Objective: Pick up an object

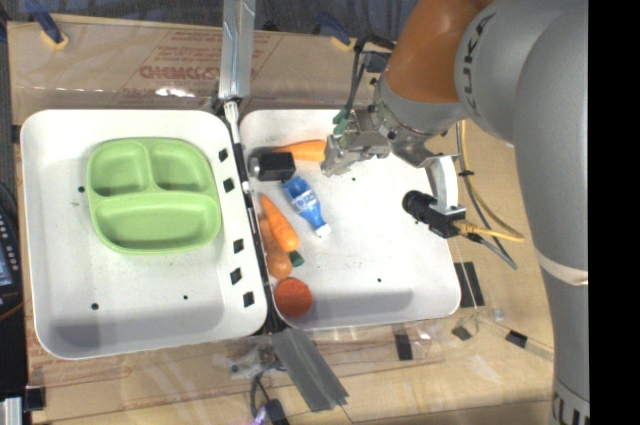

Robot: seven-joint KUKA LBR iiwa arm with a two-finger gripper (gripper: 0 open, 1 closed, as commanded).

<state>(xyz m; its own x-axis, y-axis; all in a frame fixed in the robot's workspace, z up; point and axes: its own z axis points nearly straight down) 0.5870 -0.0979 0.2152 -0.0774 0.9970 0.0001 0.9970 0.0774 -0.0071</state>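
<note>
Two white bins sit side by side on a bench, seen from above at a slant. Printed red lettering runs across the brown board (150, 63) behind them, too faint to read; grey letters on the arm (520, 63), beside its orange band, are only partly visible and not legible either.

Left bin (50, 213): a green divided plate (155, 193) lies flat, well apart from everything else.

Right bin (400, 263): the gripper (340, 153) hangs over the far left corner, its tips close to the bin floor; whether they are apart or together cannot be told from this angle, and nothing is seen between them. Just beside it lies a carrot (310, 151), long axis running left to right, its left end meeting a black piece (268, 163). A blue-and-white tube (305, 205) lies nearby, long axis diagonal, pointing toward the near right; any label on it is too small to read. A second carrot (280, 228) lies along the dividing wall, pointing away from the camera at a slight tilt. A red ball (293, 296) rests in the near left corner.
</note>
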